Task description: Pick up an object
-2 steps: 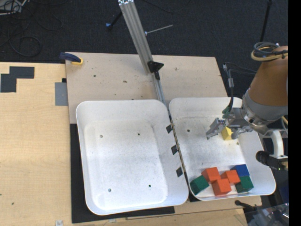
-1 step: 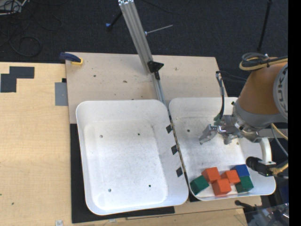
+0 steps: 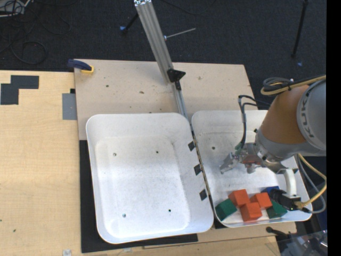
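Orange and green blocks (image 3: 248,204) lie clustered at the near edge of the right bin (image 3: 218,127), none lifted yet. The gripper (image 3: 233,163) hangs just above them, beyond the cluster; whether it is released or clenched cannot be told. Picking remains.

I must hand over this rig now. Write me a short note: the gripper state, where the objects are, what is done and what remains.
Gripper: over the right bin, above its middle, nothing seen in it; whether it is open or shut is not clear from this view.
Objects: orange blocks and green blocks clustered in the near corner of the right bin, with a blue piece beside them.
Done: nothing picked yet.
Left: move to the cluster, grasp one block, lift it.
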Motion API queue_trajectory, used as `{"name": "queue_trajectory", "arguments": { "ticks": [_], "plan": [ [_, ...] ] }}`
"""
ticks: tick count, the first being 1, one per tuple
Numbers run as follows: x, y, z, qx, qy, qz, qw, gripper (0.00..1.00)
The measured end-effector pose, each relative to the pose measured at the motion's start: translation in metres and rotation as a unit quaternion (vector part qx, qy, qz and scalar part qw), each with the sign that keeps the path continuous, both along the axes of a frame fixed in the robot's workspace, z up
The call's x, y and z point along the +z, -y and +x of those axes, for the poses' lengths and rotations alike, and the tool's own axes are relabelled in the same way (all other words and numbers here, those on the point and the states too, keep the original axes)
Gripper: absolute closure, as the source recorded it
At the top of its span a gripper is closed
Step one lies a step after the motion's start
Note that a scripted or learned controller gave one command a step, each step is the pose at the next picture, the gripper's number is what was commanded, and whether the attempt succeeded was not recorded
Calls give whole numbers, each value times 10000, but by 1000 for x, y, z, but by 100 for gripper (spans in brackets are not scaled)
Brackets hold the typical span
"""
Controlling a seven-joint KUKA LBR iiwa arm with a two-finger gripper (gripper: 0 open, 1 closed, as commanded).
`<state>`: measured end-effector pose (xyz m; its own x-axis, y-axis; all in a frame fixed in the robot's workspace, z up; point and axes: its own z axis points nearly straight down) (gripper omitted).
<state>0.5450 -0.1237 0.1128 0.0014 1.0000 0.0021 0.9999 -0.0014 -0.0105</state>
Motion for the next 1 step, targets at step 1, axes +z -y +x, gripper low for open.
{"name": "queue_trajectory", "arguments": {
  "ticks": [1],
  "plan": [
    [14, 2, 1, -43, 28, -3, 10000, 100]
  ]
}}
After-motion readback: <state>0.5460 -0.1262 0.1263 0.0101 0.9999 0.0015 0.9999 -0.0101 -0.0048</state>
